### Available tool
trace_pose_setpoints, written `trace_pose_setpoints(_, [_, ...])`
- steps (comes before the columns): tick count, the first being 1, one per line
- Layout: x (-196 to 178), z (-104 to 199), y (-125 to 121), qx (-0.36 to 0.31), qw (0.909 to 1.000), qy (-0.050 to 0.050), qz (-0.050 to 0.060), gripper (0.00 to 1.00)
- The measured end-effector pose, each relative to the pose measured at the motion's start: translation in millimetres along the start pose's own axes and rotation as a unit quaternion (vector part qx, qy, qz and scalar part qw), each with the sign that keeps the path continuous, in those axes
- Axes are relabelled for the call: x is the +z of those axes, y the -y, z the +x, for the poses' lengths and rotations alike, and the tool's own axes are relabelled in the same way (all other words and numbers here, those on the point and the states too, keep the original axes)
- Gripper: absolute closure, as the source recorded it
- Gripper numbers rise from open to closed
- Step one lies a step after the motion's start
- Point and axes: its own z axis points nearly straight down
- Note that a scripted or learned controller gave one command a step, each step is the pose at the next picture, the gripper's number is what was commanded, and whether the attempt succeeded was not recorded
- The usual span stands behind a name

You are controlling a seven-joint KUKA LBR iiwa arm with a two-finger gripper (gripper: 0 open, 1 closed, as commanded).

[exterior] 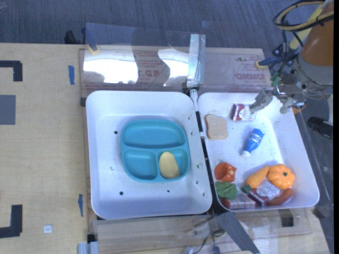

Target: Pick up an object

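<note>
On the left of the worktop (37, 142), the left bin (100, 157) holds a blue divided tray (153, 136) with a yellow lemon-like piece (169, 165) lying in its lower right compartment. Across the divide, the right bin (296, 142) carries the likely targets: a slice of toast (216, 126) near its left wall, a small red and white packet (241, 112) toward the far edge, a blue bottle (252, 142) lying tilted in the middle, and a crowded cluster along the near edge, with a red pepper-like toy (225, 171), something green (228, 190), an orange fruit (281, 177) and a carrot-shaped piece (257, 177) touching one another.

The gripper (274, 100) hangs above the far right part of this bin with its two fingers spread apart and nothing between them.

The main risk, as I judge it, is a miss: the packet is flat and small, so the fingers could close on air or push it toward the bin's wall. The bottle is round and could roll out of the pinch. Going for the near cluster risks catching two things at once or nudging neighbours aside.

The packet lies nearest, just left of and slightly below the left finger (259, 100); the bottle sits near, lower and a little left; the cluster is well apart toward the near edge.
</note>
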Motion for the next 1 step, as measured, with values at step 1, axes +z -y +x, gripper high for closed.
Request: trace_pose_setpoints(1, [139.7, 9.0, 15.5, -0.017, 0.9998, -0.001, 0.007, 0.0])
